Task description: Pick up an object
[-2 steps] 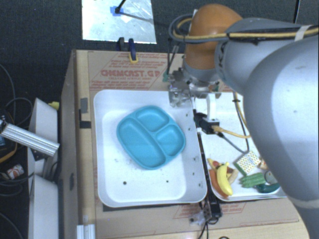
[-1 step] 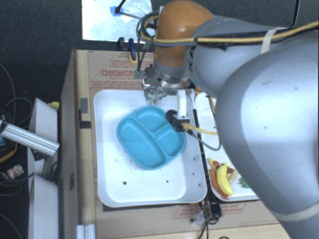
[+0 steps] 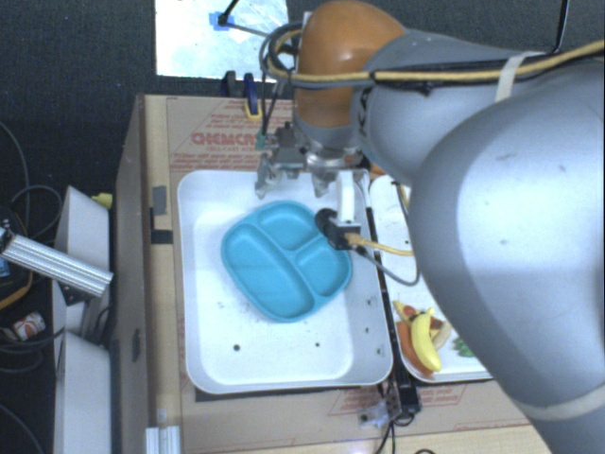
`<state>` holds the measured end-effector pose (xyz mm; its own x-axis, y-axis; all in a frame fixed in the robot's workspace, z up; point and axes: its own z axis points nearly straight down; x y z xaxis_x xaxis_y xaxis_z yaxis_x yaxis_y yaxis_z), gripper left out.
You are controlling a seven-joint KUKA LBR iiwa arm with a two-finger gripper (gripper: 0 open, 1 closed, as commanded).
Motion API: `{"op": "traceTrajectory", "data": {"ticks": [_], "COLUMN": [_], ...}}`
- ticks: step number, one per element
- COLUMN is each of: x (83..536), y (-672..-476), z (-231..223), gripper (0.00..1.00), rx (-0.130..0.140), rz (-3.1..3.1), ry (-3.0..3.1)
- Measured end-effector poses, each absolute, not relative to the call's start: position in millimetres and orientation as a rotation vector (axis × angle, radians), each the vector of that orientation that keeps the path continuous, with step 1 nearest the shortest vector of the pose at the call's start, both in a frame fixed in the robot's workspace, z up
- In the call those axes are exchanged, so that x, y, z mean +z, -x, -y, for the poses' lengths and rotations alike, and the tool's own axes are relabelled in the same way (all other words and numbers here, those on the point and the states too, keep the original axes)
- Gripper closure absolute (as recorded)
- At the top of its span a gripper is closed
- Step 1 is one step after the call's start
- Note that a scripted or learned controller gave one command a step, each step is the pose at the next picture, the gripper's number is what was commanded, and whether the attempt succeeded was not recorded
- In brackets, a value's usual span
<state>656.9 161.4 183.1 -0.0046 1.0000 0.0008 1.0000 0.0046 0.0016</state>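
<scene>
Pick not done yet. Pincer hangs over the far edge of the left bin, jaws apart, nothing between them. It sits just past the far rim of the blue tray, which lies flat mid-bin, a little tilted in plan, three compartments, nothing in them as far as I can see. That tray looks like the target; whether the fingertips touch it I can't tell. Left to do: close on the rim, lift. Flat, shallow rim, so slip risk I'd guess. Right bin mostly behind the arm; near corner holds a banana beside something orange, unclear what.
</scene>
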Motion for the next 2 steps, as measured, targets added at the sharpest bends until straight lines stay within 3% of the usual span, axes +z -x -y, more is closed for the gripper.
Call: {"op": "traceTrajectory", "data": {"ticks": [1,2], "x": [135,86], "y": [-598.2,-518.6], "z": [-224,-226], "gripper": [0.0,0.0], "rx": [0.0,0.002], "rz": [-2.228,-2.223], "ry": [-2.218,-2.221]}}
